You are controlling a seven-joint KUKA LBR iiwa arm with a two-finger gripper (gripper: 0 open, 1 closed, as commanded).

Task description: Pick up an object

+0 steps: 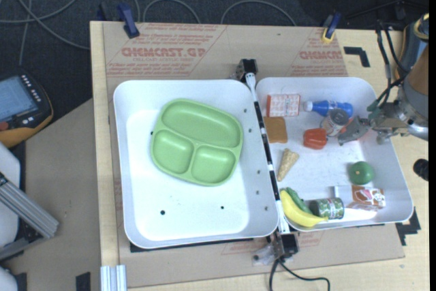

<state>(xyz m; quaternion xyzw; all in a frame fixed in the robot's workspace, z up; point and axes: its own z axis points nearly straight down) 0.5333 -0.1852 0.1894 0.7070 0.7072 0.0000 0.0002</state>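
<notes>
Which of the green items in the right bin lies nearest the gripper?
The round green ball, just below the gripper. The green-labelled can lies farther down, beside the banana.

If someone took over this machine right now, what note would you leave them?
Tool: over the right bin's far right side, near a tin can; whether it grips anything can't be seen.
Things in the right bin: red piece, green ball, banana, blue bottle. Left bin holds a green divided plate.
Done: nothing visibly lifted.
Left: grasp one object and raise it.
</notes>
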